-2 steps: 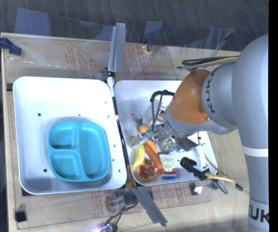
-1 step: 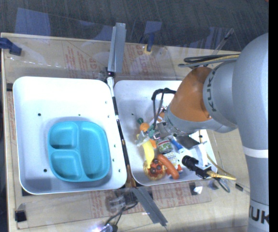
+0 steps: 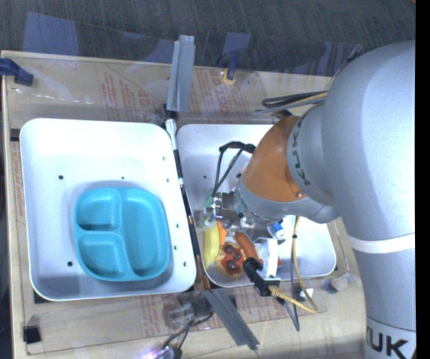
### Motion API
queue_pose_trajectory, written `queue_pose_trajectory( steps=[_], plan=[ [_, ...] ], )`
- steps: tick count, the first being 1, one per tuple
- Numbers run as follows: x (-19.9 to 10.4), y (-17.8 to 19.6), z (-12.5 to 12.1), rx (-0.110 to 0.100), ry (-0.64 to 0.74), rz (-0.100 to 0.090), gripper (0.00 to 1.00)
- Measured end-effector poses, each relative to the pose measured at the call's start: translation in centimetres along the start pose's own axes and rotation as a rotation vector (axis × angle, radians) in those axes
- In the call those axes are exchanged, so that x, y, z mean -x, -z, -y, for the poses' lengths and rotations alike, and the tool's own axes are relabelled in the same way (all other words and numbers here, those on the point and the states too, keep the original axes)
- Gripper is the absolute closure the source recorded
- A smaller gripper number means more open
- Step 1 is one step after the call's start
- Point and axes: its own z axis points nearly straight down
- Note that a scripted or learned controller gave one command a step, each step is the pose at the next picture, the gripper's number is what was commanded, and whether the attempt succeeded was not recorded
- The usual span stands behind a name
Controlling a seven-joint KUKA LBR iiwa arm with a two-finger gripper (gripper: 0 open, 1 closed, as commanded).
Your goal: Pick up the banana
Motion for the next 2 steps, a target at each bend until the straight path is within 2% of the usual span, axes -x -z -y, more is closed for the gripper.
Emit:
queue_pose_trajectory(
  steps=[1,2],
  plan=[
    [-0.6,0.1,-5.8,0.002,-0.543,0.004,1.00],
    [-4.1,10.0,-8.6,-0.004,-0.991,0.000,1.00]
  ],
)
